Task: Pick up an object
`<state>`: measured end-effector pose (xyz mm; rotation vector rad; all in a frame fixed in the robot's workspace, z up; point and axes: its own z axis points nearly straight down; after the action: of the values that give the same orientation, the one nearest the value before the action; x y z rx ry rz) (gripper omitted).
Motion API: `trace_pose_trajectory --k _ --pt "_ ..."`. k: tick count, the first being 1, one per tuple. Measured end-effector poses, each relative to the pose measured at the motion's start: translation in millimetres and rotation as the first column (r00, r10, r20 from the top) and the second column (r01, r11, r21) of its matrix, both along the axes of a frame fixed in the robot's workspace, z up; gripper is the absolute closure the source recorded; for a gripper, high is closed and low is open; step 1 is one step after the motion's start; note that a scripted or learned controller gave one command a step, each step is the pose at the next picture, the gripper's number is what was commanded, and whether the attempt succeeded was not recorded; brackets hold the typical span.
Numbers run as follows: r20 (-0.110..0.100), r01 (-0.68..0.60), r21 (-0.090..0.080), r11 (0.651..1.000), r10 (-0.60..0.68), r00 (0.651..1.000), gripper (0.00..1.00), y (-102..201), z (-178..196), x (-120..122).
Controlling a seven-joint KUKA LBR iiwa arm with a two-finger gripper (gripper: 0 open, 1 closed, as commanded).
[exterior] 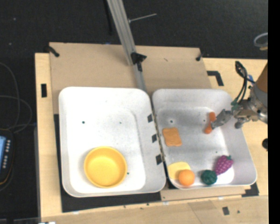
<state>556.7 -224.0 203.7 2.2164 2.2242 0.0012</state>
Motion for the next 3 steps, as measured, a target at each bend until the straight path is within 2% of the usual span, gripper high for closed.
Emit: trace_pose_trajectory --k 1,3 --pt "0.0 0.0 0.0 1.0 0.0 1.0 0.0 0.0 0.0 0.0" --pt "-0.005 0.003 -0.001 1.0 -0.003 1.0 0.0 7.3 -100.9 0.4"
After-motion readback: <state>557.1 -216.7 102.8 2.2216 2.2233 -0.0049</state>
